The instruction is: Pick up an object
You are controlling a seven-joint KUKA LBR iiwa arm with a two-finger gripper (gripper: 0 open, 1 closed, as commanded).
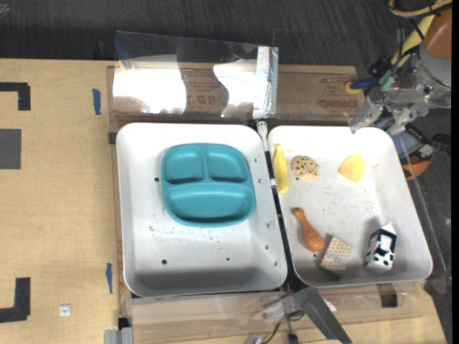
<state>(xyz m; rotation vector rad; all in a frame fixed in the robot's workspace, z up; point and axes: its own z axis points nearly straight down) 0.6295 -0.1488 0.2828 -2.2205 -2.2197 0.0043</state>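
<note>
Arm: the grey arm's two-finger gripper (pixel 379 117) hangs over the upper right corner of the right white bin (pixel 412 213), just past its rim.
Pincer: its prongs look spread and I see nothing between them, though at this slant I can't be sure how wide they stand.
Left white bin (pixel 136 213): holds a teal plastic divided plate (pixel 208 183), lying flat near the middle.
Candidates in the right bin: a pale yellow rounded lump (pixel 352 168) nearest the gripper; a round speckled cookie (pixel 305 168); a yellow banana-like piece (pixel 280 170) against the left wall; an orange drumstick-shaped toy (pixel 308 231); a tan speckled wedge (pixel 335 254); a black-and-white cow-patterned carton (pixel 381 248).
Step in hand: approach, by my reckoning; nothing lifted yet.
Next move: pick one target, likely the yellow lump, centre above it, then descend and close squarely.
</note>
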